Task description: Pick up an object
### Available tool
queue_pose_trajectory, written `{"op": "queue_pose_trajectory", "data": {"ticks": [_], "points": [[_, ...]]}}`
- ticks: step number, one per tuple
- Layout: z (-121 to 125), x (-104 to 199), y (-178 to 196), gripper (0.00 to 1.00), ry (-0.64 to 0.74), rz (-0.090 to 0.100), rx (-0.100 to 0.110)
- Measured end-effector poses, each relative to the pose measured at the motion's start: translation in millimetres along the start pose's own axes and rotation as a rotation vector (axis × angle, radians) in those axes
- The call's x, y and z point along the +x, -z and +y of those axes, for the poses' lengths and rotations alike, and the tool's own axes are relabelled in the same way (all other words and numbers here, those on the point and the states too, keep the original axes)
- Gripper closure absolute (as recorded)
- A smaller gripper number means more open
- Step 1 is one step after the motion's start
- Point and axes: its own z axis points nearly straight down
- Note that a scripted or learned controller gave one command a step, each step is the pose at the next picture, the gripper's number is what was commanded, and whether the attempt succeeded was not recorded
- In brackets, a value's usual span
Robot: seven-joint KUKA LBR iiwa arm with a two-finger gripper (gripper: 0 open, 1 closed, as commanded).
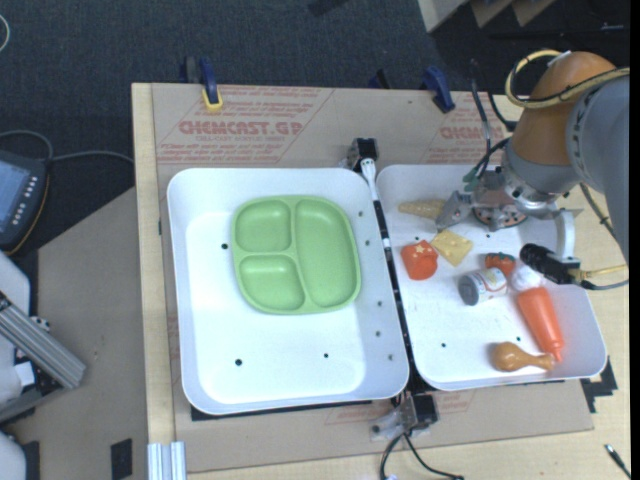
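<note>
Gripper [478, 208] hovers low in right bin [585, 353] — beside cheese wedge [452, 245].

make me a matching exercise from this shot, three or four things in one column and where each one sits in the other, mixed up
Things:
1. green divided plate
2. orange carrot
3. red pepper
4. chicken drumstick

Places:
A. right bin, near corner, closest to the front rim
B. left bin, alone in its far half
C. right bin, close to the wall between the bins
D. right bin, towards its right side, just above the drumstick

Pairs: 1-B, 2-D, 3-C, 4-A
</note>
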Motion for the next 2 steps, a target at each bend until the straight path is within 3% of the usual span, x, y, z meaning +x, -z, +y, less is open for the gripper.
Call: {"op": "queue_pose_trajectory", "data": {"ticks": [1, 2], "points": [[1.3, 0.0, 12.3, 1.00, 0.000, -0.001, -0.005], [7.7, 6.2, 74.0, 1.00, 0.000, -0.003, -0.012]]}}
